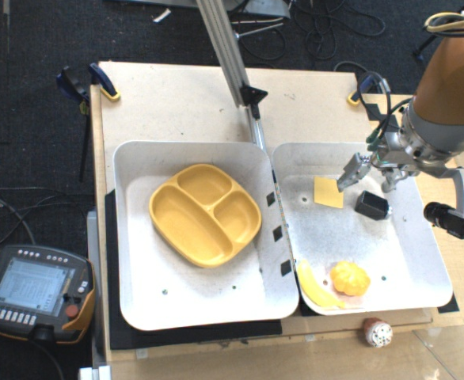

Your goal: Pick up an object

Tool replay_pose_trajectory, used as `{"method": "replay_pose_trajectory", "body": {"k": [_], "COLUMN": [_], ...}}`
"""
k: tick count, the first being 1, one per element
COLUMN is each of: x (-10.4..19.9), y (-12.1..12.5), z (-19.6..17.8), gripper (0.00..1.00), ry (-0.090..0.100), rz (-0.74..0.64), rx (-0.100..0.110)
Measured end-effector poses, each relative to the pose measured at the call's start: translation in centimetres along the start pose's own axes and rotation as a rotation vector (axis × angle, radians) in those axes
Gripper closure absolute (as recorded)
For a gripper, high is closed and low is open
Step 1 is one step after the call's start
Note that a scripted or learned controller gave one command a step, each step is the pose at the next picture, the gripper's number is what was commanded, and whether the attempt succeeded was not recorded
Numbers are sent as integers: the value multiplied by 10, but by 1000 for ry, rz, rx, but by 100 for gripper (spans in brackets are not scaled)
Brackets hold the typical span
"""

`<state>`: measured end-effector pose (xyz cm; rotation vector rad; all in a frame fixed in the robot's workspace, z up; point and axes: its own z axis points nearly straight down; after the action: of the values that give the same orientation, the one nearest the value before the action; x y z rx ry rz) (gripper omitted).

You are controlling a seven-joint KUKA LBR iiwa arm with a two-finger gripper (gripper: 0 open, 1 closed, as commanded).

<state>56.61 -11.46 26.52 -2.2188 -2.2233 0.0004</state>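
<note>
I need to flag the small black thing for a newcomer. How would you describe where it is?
Look in the right bin, in its far half under the claw. The black block lies just right of a flat yellow square; it is the one dark item there.

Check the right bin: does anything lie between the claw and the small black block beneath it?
Nothing visible does. The claw hangs open just above the black block, with the yellow square lying off to its side.

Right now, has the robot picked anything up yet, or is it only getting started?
Nothing looks lifted yet. The tool hangs open over the right bin, fingers apart above the black block and beside the yellow square. Closing on an object and raising it remain.
</note>
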Motion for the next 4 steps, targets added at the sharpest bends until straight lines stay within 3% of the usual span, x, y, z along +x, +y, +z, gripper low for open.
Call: {"method": "replay_pose_trajectory", "body": {"k": [1, 4], "x": [0, -4], "y": [0, -7], "z": [0, 143], "gripper": [0, 0], "ry": [0, 0], "rz": [1, 3], "rx": [0, 6]}}
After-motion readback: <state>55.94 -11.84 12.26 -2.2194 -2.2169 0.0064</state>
